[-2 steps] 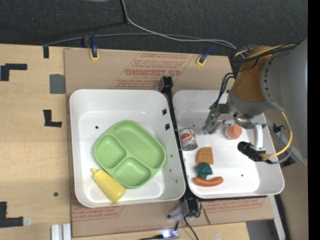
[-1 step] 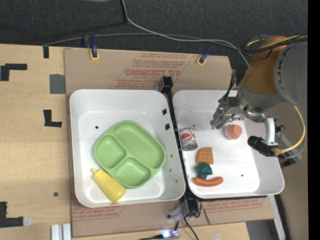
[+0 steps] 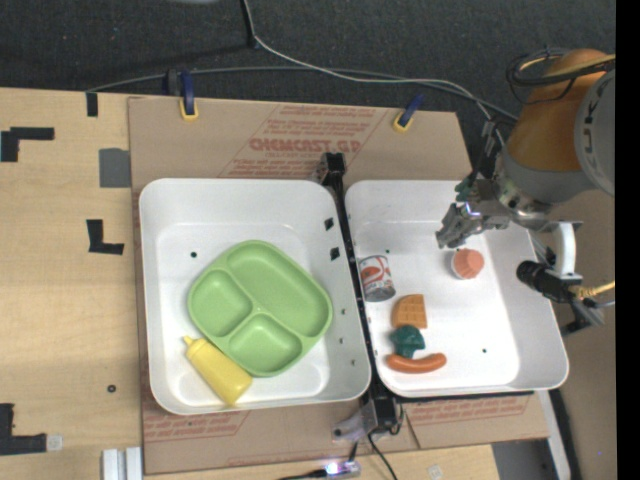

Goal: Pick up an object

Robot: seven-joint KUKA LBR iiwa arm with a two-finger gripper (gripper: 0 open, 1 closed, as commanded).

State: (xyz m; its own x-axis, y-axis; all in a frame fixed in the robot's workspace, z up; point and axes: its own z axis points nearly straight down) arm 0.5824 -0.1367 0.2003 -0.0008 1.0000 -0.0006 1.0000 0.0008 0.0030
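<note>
I see the gripper (image 3: 455,230) over the right bin (image 3: 500,368), beside a pinkish ball (image 3: 467,263); finger state perhaps apart, can't tell.

Bright, even overhead light gives soft shadows and mild glare on the white bins (image 3: 160,298); focus slightly soft.

One fixed overhead camera, slanted down on both white bins (image 3: 160,228), arm (image 3: 560,128) from the right.
</note>
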